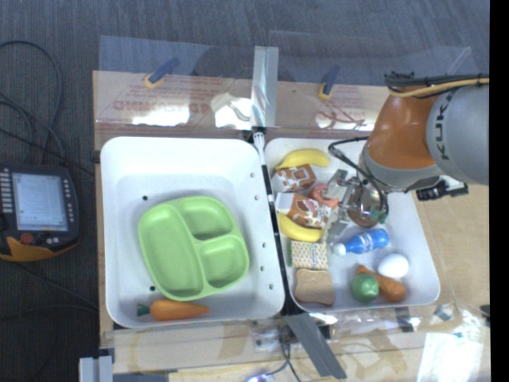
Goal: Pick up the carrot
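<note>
The carrot (173, 310), orange with a small green top at its left end, lies flat along the front wall of the left bin (119, 213), just below the green plate (193, 247). My gripper (343, 201) hangs low over the middle of the right bin (425, 253), above the snack packets (308, 207) and close to the water bottle (362, 242). It is far to the right of the carrot, on the other side of the divider between the bins. Nothing orange shows at the gripper.
The right bin holds two bananas (302, 160), a cracker pack (308, 254), a bread slice (315, 286), a white egg (393, 267), a green ball (365, 287) and an orange-brown piece (391, 290). A teach pendant (36, 209) lies left of the bench.
</note>
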`<act>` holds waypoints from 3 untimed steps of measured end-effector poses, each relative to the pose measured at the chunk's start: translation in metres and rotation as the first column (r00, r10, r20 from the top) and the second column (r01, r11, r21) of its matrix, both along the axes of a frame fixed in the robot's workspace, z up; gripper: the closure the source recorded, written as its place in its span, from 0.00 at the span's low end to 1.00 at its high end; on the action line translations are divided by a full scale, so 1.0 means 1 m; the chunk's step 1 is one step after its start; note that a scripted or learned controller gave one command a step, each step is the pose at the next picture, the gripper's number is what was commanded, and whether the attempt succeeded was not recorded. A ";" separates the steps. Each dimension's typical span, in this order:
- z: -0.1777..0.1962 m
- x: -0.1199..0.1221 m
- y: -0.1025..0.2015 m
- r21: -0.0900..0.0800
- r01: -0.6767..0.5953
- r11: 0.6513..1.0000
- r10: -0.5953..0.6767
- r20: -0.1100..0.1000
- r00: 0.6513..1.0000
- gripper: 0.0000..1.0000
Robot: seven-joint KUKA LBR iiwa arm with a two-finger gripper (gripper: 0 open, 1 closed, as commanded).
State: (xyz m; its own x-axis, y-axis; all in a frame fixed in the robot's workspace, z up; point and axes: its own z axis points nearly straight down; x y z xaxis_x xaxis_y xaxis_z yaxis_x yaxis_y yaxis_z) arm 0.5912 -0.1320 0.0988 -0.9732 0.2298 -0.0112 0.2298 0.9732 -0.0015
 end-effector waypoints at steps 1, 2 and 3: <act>-0.003 0.030 -0.060 0.003 0.171 0.985 -0.171 0.017 0.985 0.00; -0.003 -0.022 0.018 0.009 0.359 0.933 -0.359 0.017 0.933 0.00; -0.003 0.009 0.006 0.018 0.704 0.710 -0.704 0.010 0.710 0.00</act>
State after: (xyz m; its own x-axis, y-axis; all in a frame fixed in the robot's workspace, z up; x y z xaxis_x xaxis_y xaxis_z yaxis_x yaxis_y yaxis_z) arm 0.5998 -0.1255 0.0958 -0.5293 0.8482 -0.0167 0.8481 0.5296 0.0187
